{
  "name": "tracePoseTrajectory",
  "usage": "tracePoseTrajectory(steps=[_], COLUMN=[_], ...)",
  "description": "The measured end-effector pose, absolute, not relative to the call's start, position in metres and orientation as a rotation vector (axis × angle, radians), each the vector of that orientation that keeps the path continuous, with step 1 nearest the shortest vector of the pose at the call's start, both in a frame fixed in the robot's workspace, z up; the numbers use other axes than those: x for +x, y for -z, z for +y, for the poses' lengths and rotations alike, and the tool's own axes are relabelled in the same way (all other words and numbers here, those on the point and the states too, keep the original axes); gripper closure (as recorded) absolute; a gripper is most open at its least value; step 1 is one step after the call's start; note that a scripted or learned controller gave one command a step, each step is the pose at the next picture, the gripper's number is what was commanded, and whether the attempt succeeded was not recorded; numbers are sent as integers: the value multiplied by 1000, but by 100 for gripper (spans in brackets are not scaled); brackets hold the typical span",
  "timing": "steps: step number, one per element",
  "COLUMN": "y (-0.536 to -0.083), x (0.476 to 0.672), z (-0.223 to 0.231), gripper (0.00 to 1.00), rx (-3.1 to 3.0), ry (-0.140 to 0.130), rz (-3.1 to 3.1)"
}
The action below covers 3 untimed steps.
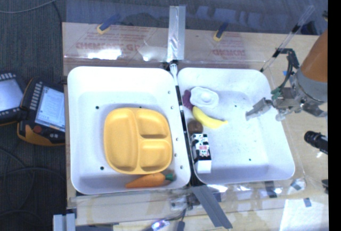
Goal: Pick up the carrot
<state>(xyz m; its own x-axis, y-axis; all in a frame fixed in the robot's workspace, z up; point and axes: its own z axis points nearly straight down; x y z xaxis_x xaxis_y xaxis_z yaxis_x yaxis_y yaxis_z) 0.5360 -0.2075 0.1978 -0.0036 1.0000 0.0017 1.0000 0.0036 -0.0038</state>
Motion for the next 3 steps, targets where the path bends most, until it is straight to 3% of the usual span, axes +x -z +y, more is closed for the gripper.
tracePoseTrajectory(steps=[1, 2, 3], y=[-97, -93, -94], x=[520, 493, 494], z=[-111, -106, -107], gripper=[0, 0, 0], rx=[-2002, -2212, -1969], ry=[-3, 21, 12], rz=[-2424, -2275, -2501])
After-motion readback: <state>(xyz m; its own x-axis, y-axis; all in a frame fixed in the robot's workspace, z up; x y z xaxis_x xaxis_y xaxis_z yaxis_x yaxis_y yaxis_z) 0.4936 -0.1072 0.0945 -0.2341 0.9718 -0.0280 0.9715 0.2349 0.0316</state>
